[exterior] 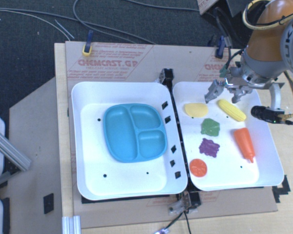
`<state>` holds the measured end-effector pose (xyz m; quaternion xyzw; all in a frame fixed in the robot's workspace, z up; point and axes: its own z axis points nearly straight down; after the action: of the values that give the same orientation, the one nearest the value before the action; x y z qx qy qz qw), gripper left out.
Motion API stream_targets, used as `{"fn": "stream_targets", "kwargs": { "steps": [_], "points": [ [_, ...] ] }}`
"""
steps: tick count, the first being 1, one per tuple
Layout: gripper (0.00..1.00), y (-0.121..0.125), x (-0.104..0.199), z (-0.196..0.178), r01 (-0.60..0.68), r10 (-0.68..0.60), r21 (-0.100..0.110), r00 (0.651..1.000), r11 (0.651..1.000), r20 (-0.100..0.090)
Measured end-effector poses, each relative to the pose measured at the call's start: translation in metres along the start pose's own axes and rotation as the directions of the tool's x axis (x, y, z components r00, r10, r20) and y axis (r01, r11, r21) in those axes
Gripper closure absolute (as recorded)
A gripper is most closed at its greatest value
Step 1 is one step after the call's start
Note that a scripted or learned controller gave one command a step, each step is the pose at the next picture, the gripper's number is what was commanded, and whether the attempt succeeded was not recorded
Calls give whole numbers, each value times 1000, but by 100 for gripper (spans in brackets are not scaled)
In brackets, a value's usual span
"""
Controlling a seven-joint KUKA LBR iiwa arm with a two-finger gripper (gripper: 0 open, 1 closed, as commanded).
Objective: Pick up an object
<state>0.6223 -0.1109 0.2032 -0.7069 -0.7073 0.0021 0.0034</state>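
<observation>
I see the gripper (pixel 225 93) hanging over the right bin's (pixel 268 174) back edge, fingers spread wide with nothing between them. Just below it lie the corn (pixel 232 109) and a yellow piece (pixel 196 110). Toward the bin's middle sit the green piece (pixel 210 126), purple piece (pixel 209 147) and carrot (pixel 244 142); a tomato (pixel 198 167) is near the front-left corner. A blue tray (pixel 135 131) sits in the left bin (pixel 88 169).
</observation>
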Motion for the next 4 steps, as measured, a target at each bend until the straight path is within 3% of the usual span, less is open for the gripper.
{"fn": "stream_targets", "kwargs": {
  "steps": [2,3,4],
  "points": [
    [0,-3,2,105,0,0,-2,1000,1000,0],
    [100,-2,1,91,-1,1,-8,1000,1000,1],
    [100,6,-6,40,0,1,-14,1000,1000,3]
  ]
}}
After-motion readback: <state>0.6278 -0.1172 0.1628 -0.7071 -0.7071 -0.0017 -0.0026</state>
